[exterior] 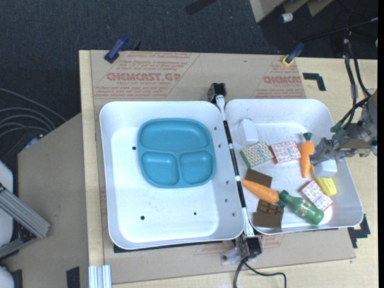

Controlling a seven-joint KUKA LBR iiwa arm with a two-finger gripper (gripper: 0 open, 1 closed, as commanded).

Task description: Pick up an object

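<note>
The right bin [282, 108] holds several small items. An orange carrot [306, 155] stands near its right side and a second carrot [261, 190] lies by the left wall. Two patterned boxes [271, 153] sit side by side in the middle, with a white block [247, 128] behind them. A green bottle [300, 206], a pink box [316, 195] and a yellow corn piece [327, 185] lie toward the front right. Brown chocolate pieces [268, 215] rest at the front left. My gripper [326, 151] hangs low over the bin's right side, just right of the upright carrot.
The left bin [120, 197] carries a blue divided plate [176, 152]. The arm [365, 134] comes in over the right bin's rim, with cables above it. Clamps [117, 48] sit at the board's back edge.
</note>
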